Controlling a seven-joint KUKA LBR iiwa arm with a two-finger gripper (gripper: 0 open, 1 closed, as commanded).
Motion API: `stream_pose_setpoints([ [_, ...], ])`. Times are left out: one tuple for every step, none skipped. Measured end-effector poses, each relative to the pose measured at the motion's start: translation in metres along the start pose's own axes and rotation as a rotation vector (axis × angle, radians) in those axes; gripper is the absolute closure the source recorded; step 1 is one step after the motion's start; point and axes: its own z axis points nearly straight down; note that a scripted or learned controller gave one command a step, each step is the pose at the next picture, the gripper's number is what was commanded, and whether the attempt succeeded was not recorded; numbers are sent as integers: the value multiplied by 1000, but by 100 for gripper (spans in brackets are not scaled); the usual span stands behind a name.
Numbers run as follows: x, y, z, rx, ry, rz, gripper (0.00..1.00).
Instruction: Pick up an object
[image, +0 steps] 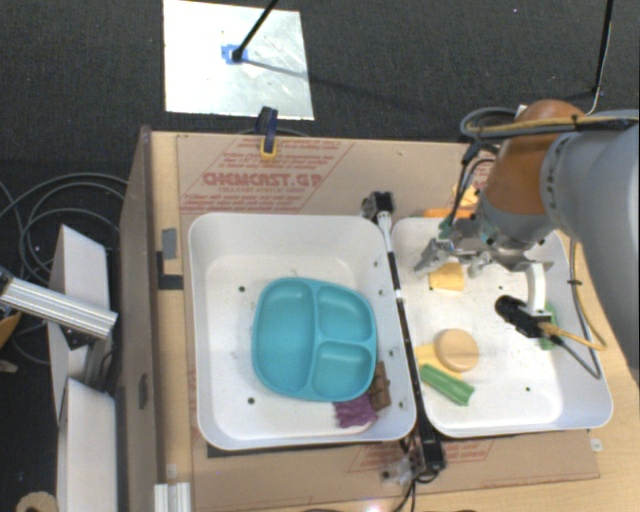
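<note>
My gripper (452, 262) hangs low over the right bin (585, 395), fingers spread apart and clamping nothing; the yellow block (448, 281) lies just beneath them, whether touching I cannot tell

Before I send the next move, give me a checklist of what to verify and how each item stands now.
1. Is the tool above the right bin: ok.
2. Target close by: ok, the yellow block lies just below the tool in the view.
3. Is the yellow block gripped: cannot tell.
4. Neighbours clear: ok, the tan round piece and the green piece lie apart from it.
5. Is the teal plate out of the way: ok, it sits in the left bin.
</note>
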Motion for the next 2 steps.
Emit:
stream_pose_setpoints([
  [-5, 0, 38, 3, -2, 6, 0],
  [-5, 2, 25, -1, -1, 4, 100],
])
